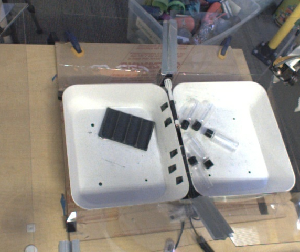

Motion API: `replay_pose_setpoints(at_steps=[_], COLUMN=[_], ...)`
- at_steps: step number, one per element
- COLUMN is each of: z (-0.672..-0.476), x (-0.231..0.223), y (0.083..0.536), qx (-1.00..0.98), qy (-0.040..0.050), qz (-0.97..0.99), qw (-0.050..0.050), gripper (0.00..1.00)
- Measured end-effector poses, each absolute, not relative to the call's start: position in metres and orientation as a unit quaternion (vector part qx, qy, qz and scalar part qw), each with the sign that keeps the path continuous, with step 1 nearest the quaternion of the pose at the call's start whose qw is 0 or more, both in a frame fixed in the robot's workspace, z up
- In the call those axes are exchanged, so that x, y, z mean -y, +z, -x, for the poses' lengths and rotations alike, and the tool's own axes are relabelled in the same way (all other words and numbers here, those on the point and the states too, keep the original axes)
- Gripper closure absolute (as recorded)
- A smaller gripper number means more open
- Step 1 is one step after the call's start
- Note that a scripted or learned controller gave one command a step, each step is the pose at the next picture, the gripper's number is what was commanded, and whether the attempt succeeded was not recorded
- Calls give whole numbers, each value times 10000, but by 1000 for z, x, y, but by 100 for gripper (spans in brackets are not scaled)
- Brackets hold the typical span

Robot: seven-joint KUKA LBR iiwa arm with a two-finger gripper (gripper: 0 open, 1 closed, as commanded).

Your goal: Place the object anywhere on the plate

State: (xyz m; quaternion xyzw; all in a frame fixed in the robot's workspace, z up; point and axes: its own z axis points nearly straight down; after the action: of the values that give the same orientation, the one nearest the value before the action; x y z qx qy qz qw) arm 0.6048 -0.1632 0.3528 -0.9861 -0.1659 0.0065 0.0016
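Black ribbed plate (126,128) lies in left bin (82,182); clear vials (205,133) in right bin (265,156).

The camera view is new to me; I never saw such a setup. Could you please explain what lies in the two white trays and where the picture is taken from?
This picture comes from one fixed camera above a wooden bench, looking down at a slant. Two shallow white bins sit side by side. The left bin holds a flat black ridged plate. The right bin holds several small clear vials with black caps, lying loosely near the divider. Behind the bench stands a clear box of colourful toys. Nothing lies on the plate yet.
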Motion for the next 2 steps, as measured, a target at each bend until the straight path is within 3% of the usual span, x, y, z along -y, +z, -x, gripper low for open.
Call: replay_pose_setpoints(at_steps=[1, 2], z=[-605, -605], x=[163, 162], y=[362, 362], qx=[1683, 1685], qy=[69, 72], qz=[9857, 9857], qw=[14, 15], gripper=[100, 0])
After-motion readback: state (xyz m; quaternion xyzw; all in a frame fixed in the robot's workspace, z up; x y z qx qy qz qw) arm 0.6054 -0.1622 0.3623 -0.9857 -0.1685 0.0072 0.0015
